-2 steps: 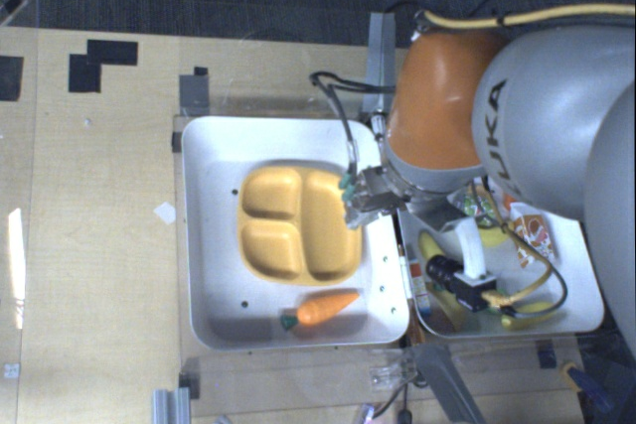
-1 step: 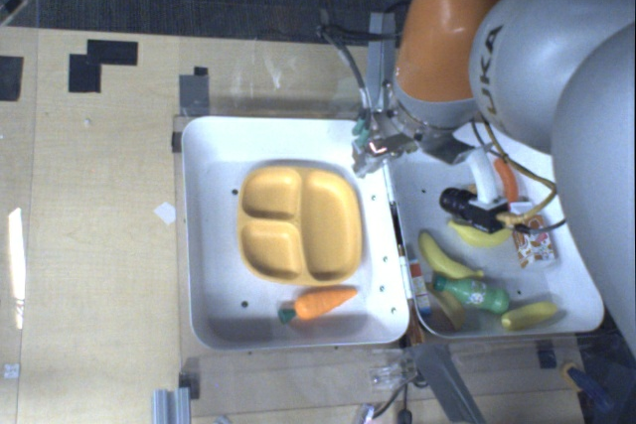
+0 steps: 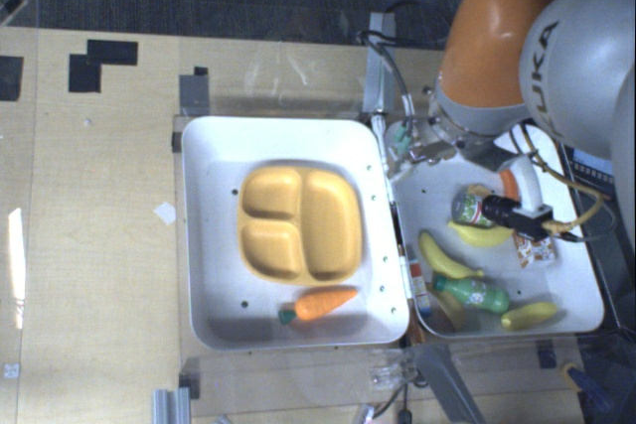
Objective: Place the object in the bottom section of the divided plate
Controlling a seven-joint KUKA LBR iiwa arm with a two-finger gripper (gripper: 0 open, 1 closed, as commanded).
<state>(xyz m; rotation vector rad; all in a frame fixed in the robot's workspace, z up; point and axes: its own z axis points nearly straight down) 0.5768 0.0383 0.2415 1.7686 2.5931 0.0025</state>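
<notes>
A yellow divided plate (image 3: 301, 221) lies in the middle of the left bin (image 3: 214, 164); its sections hold nothing. An orange carrot (image 3: 320, 303) with a green stem end rests on the bin floor just below the plate. My gripper (image 3: 422, 148) hangs over the top left corner of the right bin (image 3: 586, 298), close to the wall between the two bins. Something small and teal (image 3: 397, 142) shows right beside it, too small to identify. The arm's grey and orange body covers the upper part of the right bin.
In the right bin lie a green-labelled can (image 3: 471, 207), a banana (image 3: 478, 234) under it, a second banana (image 3: 446, 259), a green bottle (image 3: 475, 294), a third banana (image 3: 530, 315), an orange-red item (image 3: 509, 182) and a small packet (image 3: 538, 252).
</notes>
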